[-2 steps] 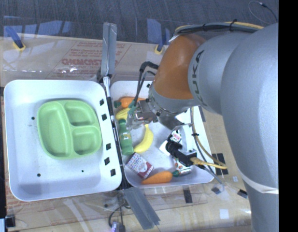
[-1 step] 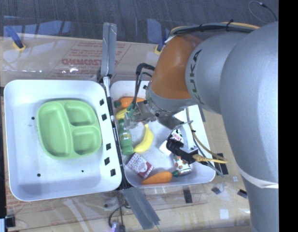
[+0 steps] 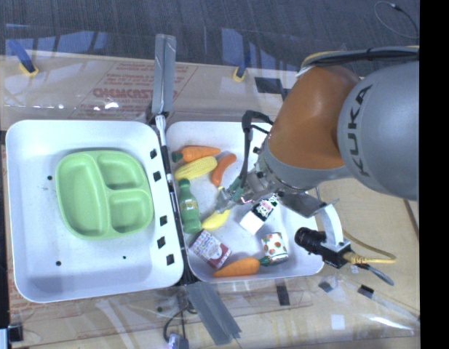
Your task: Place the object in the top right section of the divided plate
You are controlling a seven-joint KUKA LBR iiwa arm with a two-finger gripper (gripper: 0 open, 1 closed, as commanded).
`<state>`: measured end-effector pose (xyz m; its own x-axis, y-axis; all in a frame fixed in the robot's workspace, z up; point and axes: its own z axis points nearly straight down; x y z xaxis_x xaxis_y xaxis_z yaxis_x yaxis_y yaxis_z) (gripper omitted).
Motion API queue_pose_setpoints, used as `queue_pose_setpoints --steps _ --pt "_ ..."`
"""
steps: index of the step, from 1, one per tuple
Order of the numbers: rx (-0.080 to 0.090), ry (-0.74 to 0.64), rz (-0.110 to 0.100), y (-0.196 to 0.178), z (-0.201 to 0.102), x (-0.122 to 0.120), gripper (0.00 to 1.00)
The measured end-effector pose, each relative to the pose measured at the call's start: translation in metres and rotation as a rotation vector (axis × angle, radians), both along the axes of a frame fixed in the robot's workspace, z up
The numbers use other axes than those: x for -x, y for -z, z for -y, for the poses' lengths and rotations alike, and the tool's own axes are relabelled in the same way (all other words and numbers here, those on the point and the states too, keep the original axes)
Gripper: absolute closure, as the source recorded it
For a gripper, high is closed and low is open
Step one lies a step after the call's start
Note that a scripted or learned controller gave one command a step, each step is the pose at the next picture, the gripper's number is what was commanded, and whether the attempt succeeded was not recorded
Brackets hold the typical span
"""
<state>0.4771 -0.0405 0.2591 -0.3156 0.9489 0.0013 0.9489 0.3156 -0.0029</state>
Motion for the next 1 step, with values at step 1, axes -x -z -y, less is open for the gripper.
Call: queue_pose_setpoints --steps 1 --pt "0.000 -0.078 0.002 -0.0196 -0.0386 -0.0515 1.00"
